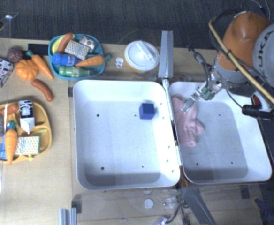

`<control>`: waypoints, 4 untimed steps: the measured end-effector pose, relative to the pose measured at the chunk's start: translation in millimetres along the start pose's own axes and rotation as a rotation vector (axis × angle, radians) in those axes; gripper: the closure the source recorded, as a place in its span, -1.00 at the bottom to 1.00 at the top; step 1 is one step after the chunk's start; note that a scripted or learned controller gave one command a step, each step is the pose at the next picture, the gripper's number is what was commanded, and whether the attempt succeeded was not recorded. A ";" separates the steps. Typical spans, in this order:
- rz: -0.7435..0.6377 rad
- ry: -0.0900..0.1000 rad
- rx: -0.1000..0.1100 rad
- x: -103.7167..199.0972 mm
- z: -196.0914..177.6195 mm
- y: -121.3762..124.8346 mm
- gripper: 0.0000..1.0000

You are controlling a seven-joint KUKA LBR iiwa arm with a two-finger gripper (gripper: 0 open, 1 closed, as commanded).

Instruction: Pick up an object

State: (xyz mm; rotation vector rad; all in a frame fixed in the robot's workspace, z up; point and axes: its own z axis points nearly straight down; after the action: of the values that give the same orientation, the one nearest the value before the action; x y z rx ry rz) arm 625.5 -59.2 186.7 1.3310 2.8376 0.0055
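A small blue cube (147, 110) lies in the left white bin (95, 168), toward its upper right. A limp pink object (187, 124), like a soft toy or cloth, lies along the left side of the right bin (240, 170). My gripper (189, 104) reaches in from the upper right and hangs just above the pink object's upper end, fingertips pointing down-left. Nothing is visibly held between its fingers.
A metal divider post (164, 55) stands behind the seam between the bins. Left of the bins are a blue bowl (76, 55) and a yellow plate (19, 131) of toy food, plus loose toy vegetables. A white lid (141, 55) sits behind the left bin.
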 end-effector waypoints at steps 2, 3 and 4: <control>0.060 -0.005 -0.006 -30.5 94.0 -9.9 -1.00; 0.080 -0.008 -0.009 -23.4 93.3 -47.0 -1.00; 0.064 -0.006 -0.004 -46.7 94.4 0.0 -1.00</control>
State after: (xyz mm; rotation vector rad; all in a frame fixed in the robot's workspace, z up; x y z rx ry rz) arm 656.1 -95.1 92.5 1.4182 2.7874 0.0080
